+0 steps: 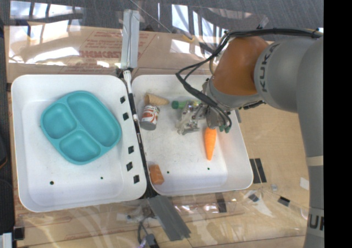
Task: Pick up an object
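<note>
In the right bin (231,178) lie an orange carrot (209,142), a small can (149,116) on its side, a tan cone-shaped piece (157,99), a small green item (178,104) and an orange block (157,174) at the front left corner. My gripper (188,122) hangs low over the bin's middle, just left of the carrot's top and right of the can. Nothing shows between its fingers.
The left bin (33,186) holds a teal divided plate (81,126). A row of black clips runs along the wall between the bins (133,131). The arm's orange band (236,65) and grey link cover the right bin's far right corner.
</note>
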Controlling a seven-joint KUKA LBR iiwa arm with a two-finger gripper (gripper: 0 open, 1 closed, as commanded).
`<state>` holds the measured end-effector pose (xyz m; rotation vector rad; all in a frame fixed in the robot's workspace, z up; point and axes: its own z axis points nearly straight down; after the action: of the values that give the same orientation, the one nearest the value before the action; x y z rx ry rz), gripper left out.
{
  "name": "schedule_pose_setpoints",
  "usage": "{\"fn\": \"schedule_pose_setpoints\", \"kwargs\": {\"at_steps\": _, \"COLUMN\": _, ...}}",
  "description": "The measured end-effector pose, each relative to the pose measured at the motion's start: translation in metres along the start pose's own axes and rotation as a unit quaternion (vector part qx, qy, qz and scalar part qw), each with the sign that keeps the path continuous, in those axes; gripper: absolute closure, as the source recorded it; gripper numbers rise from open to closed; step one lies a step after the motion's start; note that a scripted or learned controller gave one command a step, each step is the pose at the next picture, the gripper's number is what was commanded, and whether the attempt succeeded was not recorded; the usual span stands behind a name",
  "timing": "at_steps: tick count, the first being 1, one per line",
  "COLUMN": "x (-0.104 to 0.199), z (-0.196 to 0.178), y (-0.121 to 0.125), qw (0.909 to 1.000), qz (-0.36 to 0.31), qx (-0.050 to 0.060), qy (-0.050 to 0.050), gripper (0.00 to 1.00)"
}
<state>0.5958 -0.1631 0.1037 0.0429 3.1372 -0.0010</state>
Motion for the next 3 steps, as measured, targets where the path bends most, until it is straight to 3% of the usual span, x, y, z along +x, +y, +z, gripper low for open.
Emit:
{"fn": "schedule_pose_setpoints", "kwargs": {"at_steps": 1, "x": -0.030, "z": 0.011, "y": 0.060, "qw": 0.9996, "qz": -0.028, "qx": 0.000, "qy": 0.000, "gripper": 1.00}}
{"fn": "schedule_pose_setpoints", "kwargs": {"at_steps": 2, "x": -0.036, "z": -0.086, "y": 0.070, "qw": 0.9987, "qz": 0.051, "qx": 0.000, "qy": -0.002, "gripper": 1.00}}
{"fn": "schedule_pose_setpoints", "kwargs": {"at_steps": 3, "x": 0.040, "z": -0.089, "y": 0.091, "qw": 0.9993, "qz": -0.037, "qx": 0.000, "qy": 0.001, "gripper": 1.00}}
